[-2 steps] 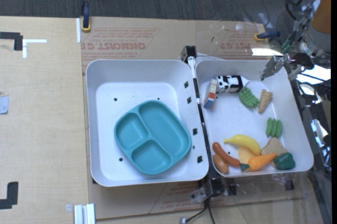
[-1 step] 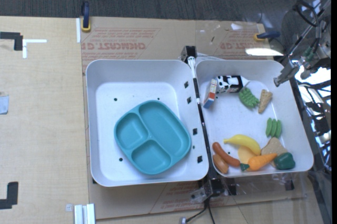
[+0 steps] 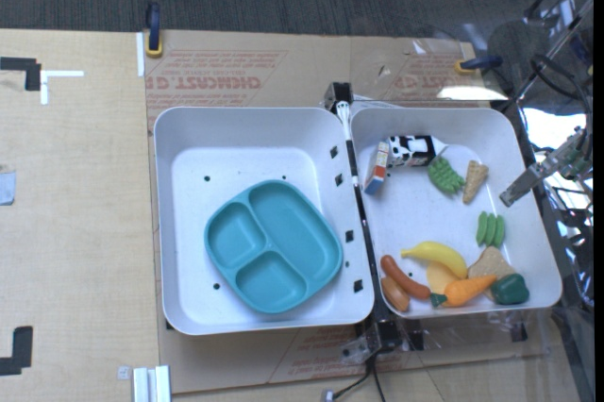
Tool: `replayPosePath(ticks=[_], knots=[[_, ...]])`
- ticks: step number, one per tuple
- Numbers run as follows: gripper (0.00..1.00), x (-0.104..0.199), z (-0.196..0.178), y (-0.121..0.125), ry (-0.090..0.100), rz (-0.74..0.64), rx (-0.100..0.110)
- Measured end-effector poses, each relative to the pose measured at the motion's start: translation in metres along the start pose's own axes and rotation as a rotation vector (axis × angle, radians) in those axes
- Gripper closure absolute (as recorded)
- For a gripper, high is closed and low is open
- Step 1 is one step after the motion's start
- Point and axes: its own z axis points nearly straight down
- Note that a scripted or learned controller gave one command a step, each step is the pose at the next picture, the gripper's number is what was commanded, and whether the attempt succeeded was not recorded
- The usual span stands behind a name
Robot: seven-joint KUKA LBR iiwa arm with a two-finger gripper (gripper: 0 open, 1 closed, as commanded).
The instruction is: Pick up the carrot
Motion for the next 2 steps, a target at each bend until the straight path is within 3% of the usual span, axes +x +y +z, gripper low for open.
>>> replayPosePath(ticks=[1,2], knots=[[0.0,0.023,0.086,-0.031,0.0,-0.094,-0.001],[0.0,0.038,0.177,-0.02,-0.007,-0.389,-0.008]])
